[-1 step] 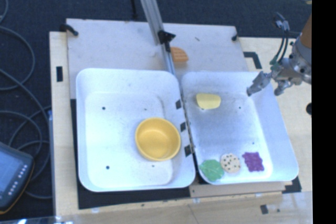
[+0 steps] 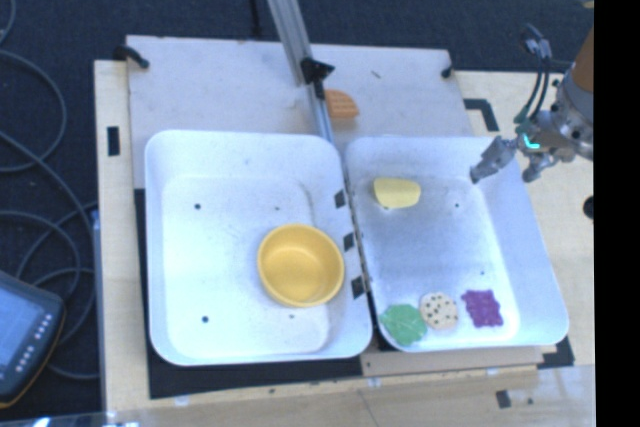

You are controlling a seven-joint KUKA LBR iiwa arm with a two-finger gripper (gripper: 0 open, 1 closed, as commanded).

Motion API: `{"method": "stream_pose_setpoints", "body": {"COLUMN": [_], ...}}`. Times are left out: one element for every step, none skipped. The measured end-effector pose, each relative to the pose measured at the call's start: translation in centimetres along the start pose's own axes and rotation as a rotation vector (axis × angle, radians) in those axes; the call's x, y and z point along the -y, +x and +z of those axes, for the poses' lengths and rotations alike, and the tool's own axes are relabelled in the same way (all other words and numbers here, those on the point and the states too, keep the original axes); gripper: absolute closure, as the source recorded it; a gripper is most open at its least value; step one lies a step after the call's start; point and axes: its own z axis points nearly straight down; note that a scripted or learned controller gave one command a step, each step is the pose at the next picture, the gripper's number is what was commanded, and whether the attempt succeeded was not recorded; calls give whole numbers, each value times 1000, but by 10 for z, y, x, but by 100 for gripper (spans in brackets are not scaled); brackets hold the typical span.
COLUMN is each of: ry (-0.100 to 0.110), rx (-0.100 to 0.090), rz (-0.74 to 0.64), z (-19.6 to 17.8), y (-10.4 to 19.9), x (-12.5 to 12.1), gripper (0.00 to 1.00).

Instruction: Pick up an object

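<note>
Two white bins [image 2: 160, 215] are sitting side by side on the bench, and the gripper [image 2: 508, 161] is hovering with fingers spread and holding nothing over the right bin's far rim, the yellow piece [image 2: 397, 193] lying ungrasped nearby.

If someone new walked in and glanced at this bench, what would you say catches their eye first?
Probably the yellow bowl, sitting near the front of the left bin. Next, the row of small pieces along the front edge of the right bin: a green one, a spotted cookie and a purple one, with a yellow lump farther back. The gripper hangs over that bin's far right corner.
</note>
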Motion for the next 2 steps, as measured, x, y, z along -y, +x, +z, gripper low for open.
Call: {"method": "stream_pose_setpoints", "body": {"ry": [6, 6], "rx": [-1, -1], "rz": [4, 3], "z": [62, 122], "y": [4, 9], "x": [3, -1], "gripper": [0, 0]}}
